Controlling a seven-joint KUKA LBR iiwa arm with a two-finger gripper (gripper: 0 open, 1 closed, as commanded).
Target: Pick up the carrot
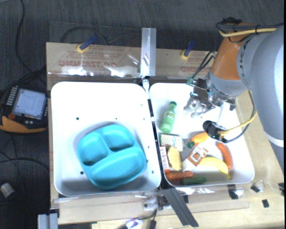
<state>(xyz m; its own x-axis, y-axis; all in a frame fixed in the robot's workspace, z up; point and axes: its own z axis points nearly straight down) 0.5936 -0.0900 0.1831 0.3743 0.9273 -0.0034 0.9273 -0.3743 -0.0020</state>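
Note:
The carrot (180, 175), orange-red with a green top, lies along the front wall of the right bin (245, 173), with its green end pointing right. My gripper (198, 107) hangs over the back half of that bin, well behind the carrot and just right of a green bottle (168, 117). It is open and nothing sits between its fingers.
In the right bin, around the carrot, lie a banana (215, 165), an orange-red sausage-shaped thing (225, 155), a small carton (197, 155), an orange fruit (200, 138), a patterned box (171, 140) and a yellow piece (174, 159). The left bin (62, 128) holds a blue divided plate (110, 155).

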